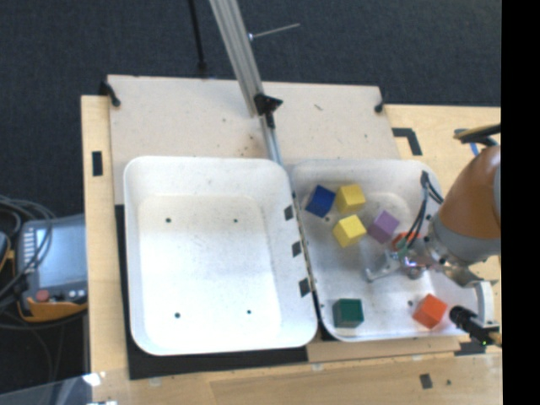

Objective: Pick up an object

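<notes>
Since the gripper (390, 264) is sitting low in the right bin (371, 175), let's start there: honestly I can't make out its state from this angle, it's just a grey metallic tangle with some wires near the bin floor, and nothing is visibly held in it. It's parked in a bare patch of the bin, just below the purple cube (385, 224) and close to the lower yellow cube (348, 229), though whether it's touching either I can't say.

Working outward, the orange band of the arm (472, 205) comes in from the right edge over the bin rim. Further off there's a second yellow cube (352, 197) next to a blue cube (321, 201) up top, a green cube (347, 312) along the bottom wall, and an orange cube (430, 310) bottom right. The left bin (135, 226) sits alongside.

My guess is the purple cube is the nearest target. These look like small, light, rigid blocks, probably nothing fragile. Flat opposite faces are the obvious place to pinch; a corner-on squeeze would likely just pop it sideways.
</notes>
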Robot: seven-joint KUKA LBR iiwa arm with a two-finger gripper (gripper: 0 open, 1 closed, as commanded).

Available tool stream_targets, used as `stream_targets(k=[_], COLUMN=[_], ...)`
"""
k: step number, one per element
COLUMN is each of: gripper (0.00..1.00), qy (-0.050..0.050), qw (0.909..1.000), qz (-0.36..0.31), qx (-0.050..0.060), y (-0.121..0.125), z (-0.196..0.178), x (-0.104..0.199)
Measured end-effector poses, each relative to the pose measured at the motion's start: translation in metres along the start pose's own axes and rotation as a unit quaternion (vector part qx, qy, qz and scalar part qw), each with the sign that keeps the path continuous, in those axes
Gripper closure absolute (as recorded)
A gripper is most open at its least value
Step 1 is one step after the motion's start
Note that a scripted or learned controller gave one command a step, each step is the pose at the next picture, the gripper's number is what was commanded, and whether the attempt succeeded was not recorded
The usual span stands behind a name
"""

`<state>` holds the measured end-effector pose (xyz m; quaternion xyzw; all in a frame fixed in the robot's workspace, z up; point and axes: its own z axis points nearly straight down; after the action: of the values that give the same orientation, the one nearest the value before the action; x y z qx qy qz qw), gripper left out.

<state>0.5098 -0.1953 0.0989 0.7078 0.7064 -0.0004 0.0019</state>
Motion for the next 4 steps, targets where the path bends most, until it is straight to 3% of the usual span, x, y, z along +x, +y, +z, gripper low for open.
stream_targets(k=[1,3,4], gripper=[1.00,1.00,1.00], qy=[0.001,0.000,0.001], qw=[1.0000,1.0000,1.0000], qz=[0.004,-0.003,-0.003], qx=[-0.003,-0.003,0.000], y=[0.002,-0.004,-0.003], z=[-0.012,-0.124,-0.135], x=[-0.001,-0.011,-0.012])
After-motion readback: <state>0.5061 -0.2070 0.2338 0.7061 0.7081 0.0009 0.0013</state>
